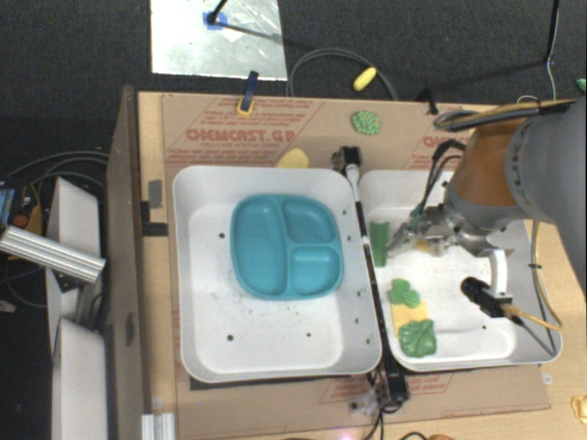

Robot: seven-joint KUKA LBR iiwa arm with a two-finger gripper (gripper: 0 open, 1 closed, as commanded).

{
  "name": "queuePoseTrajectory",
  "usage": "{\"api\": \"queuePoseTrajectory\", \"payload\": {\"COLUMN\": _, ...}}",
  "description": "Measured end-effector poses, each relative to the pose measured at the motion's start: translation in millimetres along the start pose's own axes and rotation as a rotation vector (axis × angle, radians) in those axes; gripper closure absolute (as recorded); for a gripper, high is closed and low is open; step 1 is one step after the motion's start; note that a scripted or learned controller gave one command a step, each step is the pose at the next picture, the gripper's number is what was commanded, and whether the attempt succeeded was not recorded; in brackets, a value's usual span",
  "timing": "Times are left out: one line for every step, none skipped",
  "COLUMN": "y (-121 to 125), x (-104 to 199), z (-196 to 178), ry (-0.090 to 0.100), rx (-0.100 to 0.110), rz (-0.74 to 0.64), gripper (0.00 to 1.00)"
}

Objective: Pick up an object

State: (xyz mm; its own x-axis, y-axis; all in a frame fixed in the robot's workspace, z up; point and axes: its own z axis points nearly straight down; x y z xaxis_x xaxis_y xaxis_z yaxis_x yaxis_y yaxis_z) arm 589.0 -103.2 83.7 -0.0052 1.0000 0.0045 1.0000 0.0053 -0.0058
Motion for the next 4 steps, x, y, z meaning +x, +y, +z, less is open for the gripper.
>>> {"api": "queuePoseTrajectory", "payload": {"y": 44, "x": -34, "z": -21, "ry": -0.007, "rx": -0.014, "rz": 0.002, "gripper": 0.0}}
{"api": "queuePoseTrajectory", "payload": {"y": 32, "x": -51, "z": -2, "ry": -0.006, "rx": -0.009, "rz": 0.004, "gripper": 0.0}}
{"api": "queuePoseTrajectory", "payload": {"y": 81, "x": -23, "z": -2, "ry": -0.005, "rx": -0.011, "rz": -0.001, "gripper": 0.0}}
{"api": "queuePoseTrajectory", "payload": {"y": 41, "x": -41, "z": -1, "ry": -0.005, "rx": -0.005, "rz": 0.006, "gripper": 0.0}}
